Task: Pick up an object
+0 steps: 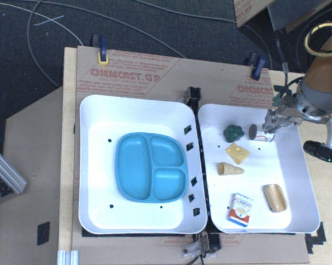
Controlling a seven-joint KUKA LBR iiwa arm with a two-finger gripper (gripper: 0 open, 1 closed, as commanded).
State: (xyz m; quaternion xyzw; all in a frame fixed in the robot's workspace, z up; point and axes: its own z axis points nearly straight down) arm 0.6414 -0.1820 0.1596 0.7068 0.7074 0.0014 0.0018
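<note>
- Starting at the left of the frame, you see the left bin [90,151] holding a blue divided plate [150,167] near its middle.
- Right of centre, the right bin [305,186] carries the loose things: a dark green lump [233,132] in its upper part, a yellow wedge [237,152] just below it, and a tan cone [230,169] lower still.
- Near the lower edge of that bin you find a small red, white and blue box [240,210], with a tan bread-like roll [275,197] just to its right.
- At the upper right, the hand [267,131] hangs low over the bin's top edge, just right of the green lump, beside a small grey piece [253,131]; you cannot tell whether it is open or closed.
</note>
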